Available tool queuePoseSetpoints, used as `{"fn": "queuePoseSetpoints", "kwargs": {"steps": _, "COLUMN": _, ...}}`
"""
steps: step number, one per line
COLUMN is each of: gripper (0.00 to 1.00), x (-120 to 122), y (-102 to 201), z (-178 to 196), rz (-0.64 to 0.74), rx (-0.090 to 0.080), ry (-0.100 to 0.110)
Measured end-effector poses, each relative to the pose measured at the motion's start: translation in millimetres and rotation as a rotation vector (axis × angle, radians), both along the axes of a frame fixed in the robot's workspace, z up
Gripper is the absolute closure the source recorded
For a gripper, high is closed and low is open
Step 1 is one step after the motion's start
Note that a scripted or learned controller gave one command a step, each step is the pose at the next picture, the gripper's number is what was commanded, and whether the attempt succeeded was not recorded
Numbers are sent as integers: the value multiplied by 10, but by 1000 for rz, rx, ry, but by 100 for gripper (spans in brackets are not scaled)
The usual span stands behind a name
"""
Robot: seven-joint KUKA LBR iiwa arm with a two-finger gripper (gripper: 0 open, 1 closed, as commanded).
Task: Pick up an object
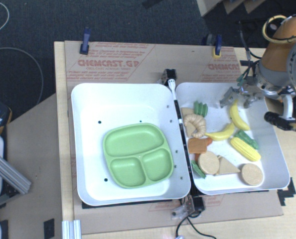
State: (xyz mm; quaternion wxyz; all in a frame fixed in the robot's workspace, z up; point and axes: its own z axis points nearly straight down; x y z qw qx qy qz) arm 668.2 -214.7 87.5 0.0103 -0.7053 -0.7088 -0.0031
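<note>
Hovering with fingers spread and holding nothing, the gripper [236, 97] sits above a banana [231, 124] curving lengthwise toward a croissant [196, 124] and corn [245, 148].

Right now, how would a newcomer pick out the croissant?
Look in the right bin, along its left wall beside the divider. The croissant lies just below the green beans and above the orange slab; it alone is tan, curled and ridged.
</note>
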Motion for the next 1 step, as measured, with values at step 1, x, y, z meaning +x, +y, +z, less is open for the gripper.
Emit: {"fn": "queuePoseSetpoints", "kwargs": {"steps": 1, "gripper": 0, "x": -2, "y": 3, "z": -9, "rz": 1, "rx": 0, "ry": 1}}
